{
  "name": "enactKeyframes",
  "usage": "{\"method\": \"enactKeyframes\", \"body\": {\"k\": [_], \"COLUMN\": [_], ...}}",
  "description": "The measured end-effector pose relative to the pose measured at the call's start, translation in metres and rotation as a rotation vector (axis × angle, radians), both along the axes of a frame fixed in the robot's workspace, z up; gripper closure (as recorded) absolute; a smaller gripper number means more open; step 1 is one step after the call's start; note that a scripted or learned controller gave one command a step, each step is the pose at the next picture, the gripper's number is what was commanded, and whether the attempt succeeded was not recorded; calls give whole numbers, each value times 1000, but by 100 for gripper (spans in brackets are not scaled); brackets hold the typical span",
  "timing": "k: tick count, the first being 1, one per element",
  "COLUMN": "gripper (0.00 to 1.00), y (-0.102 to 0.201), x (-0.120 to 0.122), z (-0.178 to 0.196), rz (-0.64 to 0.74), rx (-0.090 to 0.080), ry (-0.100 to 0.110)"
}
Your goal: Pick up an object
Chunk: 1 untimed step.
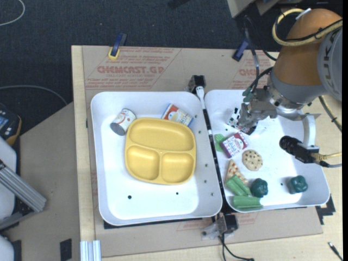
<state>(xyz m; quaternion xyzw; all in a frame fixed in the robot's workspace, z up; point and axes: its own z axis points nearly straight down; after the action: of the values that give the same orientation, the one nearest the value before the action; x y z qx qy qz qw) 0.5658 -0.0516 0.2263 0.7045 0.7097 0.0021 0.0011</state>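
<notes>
While low over the right bin (318, 192), the gripper's (247, 123) grip cannot be told.

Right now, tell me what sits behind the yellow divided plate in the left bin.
Behind the yellow divided plate: a small can on its side and a small carton, its lower edge covered by the plate's rim.

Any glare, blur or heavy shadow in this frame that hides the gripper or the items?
Camera view: lighting is even and shadows are soft; the yellow tray has mild sheen, no blown glare; the gripper looks slightly soft and dark against the right bin, so its fingers are unclear.
</notes>
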Motion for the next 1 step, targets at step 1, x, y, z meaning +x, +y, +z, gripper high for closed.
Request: {"method": "enactKeyframes", "body": {"k": [1], "gripper": [100], "y": [54], "x": [11], "z": [-11], "rz": [-1], "rx": [0], "ry": [2]}}
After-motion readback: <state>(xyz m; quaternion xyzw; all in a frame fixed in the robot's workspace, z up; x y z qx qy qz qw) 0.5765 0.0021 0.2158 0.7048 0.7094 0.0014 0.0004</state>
